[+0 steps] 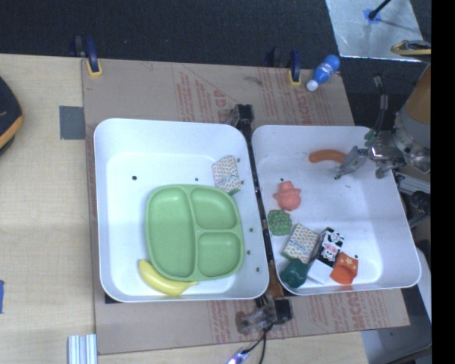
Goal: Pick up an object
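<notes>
Over the right bin (406, 226), the open, empty gripper (364, 161) has the orange sausage (327, 156) at nine o'clock, lying crosswise.

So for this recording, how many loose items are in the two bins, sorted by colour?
Green: 3, divided plate, small lump, dark cup
Yellow: 1, banana
Orange: 2, sausage shape, block
Pink: 1, figure
Patterned: 2, left-bin pouch, right-bin pouch
Black-and-white: 1, box
Total: 10
</notes>
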`<state>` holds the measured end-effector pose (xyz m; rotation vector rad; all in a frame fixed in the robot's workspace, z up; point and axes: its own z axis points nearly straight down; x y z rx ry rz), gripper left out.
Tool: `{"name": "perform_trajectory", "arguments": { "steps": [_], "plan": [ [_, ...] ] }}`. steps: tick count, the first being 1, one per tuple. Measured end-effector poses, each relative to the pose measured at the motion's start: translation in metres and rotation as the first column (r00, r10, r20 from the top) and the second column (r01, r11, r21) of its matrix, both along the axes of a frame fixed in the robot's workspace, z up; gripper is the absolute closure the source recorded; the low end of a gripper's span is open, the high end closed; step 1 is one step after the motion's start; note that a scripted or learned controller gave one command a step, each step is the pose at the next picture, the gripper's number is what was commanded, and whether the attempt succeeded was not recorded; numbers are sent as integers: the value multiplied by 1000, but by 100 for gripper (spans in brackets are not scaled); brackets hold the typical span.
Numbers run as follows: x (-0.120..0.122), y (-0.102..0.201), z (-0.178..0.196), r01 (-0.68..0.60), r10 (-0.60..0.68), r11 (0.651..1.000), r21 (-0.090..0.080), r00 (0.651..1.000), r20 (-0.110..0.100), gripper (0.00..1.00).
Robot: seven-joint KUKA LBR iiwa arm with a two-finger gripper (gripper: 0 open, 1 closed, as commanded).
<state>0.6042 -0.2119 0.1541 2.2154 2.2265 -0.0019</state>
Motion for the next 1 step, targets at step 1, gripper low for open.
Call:
{"name": "perform_trajectory", "arguments": {
  "steps": [1],
  "plan": [
    [-127, 32, -63, 0, 0, 1000, 3, 1000, -5, 0]
  ]
}}
